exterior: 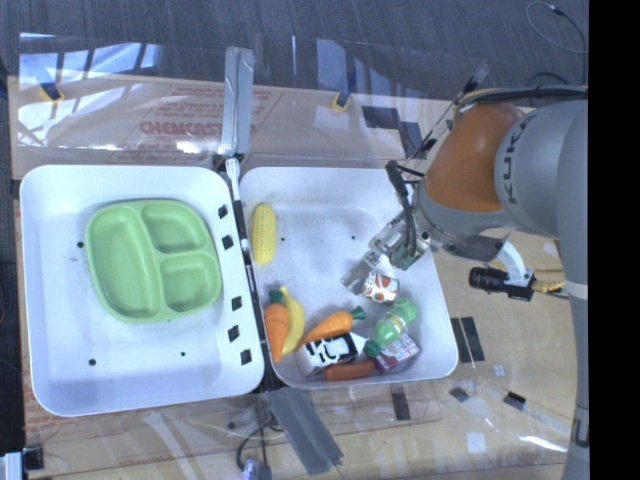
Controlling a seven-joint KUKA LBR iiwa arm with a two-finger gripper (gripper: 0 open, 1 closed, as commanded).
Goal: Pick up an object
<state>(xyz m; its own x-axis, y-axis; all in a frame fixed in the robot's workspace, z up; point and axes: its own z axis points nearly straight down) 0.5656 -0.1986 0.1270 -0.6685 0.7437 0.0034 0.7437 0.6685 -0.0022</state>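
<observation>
My gripper hangs low over the right bin, near its right side. Its tip is right beside a small white and red object, touching it or nearly so; I cannot tell whether that object is held. Along the bin's front lie an orange carrot, a yellow banana, a second carrot, a black and white item, a red sausage-like piece, a green bottle and a purple packet. A yellow corn cob lies by the left wall.
The left bin holds a green divided plate. The grey arm with its orange band reaches in from the right above the right bin's rim. Bare floor shows in the right bin's upper middle.
</observation>
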